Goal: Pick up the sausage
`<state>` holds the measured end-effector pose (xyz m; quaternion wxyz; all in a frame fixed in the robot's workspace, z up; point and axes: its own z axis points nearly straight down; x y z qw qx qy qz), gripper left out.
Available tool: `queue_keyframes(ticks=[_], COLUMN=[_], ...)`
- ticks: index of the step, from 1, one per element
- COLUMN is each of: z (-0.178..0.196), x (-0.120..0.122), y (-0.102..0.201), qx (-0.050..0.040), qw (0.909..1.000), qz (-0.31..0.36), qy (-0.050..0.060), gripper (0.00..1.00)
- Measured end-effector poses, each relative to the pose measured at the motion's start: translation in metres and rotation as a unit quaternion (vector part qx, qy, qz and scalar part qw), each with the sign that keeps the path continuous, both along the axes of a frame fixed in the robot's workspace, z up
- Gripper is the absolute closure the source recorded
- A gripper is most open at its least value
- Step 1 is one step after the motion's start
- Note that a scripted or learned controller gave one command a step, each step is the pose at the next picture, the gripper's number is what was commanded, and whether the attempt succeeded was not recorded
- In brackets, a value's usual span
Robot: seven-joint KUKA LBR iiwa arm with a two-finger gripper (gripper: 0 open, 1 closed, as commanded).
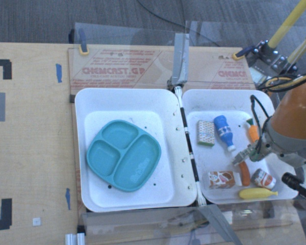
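gripper (243,158) sits low in the right bin (214,102), just above the sausage (244,174); whether it grips cannot be told. banana (257,193) lies nearby.

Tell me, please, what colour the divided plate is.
The divided plate is turquoise blue, seen in the camera view.

Arm: I see my arm (295,117) reaching in from the right edge of the camera view, its orange band uppermost and the grey wrist below it.
Wrist: it slants down and to the left, with a black cable looping beside it.
Pincer: the pincer (243,158) sits at the low left end of the wrist, low over the right side of the bench.
Fingers: from here I cannot make out how they are set.
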<state>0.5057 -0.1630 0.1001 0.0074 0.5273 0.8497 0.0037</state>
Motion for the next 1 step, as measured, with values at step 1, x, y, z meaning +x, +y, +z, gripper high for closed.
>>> queue_keyframes(ticks=[1], z=[0.0895], x=[-0.0256], y=[0.0703], qx=[0.0013], qw=[0.9957], qz=[-0.092], qy=[0.007], gripper=[1.00])
